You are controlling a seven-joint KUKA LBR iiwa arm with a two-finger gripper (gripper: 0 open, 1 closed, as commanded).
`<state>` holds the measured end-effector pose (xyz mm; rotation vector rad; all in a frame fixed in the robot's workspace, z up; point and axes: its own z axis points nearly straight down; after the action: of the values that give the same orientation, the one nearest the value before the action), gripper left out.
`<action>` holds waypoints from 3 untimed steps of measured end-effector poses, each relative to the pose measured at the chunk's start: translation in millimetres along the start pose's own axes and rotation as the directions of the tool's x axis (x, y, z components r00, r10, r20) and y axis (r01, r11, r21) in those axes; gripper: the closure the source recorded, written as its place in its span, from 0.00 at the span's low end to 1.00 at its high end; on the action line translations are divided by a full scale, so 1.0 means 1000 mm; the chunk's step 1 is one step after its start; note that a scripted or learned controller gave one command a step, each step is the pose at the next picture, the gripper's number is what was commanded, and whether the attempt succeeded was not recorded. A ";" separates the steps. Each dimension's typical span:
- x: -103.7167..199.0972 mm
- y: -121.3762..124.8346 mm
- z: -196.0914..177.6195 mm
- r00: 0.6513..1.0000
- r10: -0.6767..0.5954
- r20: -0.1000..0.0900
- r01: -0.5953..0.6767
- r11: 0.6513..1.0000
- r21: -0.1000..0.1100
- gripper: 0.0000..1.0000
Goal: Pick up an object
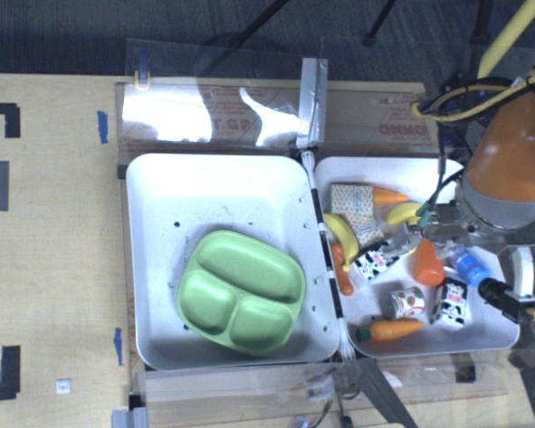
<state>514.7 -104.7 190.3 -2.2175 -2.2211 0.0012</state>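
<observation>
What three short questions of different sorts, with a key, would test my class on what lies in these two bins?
1. True or false: the green divided tray lies in the right bin.
2. Which thing lies nearest the front wall of the right bin? A) the carrot B) the banana C) the patterned packet
3. Fill in: the arm reaches in over the ___ bin.

Key
1. False: it lies in the left bin.
2. A
3. right
</observation>
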 end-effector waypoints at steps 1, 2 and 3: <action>-0.071 0.014 -0.020 0.990 0.143 0.002 -0.142 0.990 -0.005 0.00; -0.071 0.045 0.083 0.973 0.229 -0.005 -0.229 0.973 -0.026 0.00; -0.064 0.062 0.098 0.974 0.225 -0.003 -0.225 0.974 -0.020 0.00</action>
<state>576.1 -168.0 91.7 -2.4654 -1.9646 -0.0223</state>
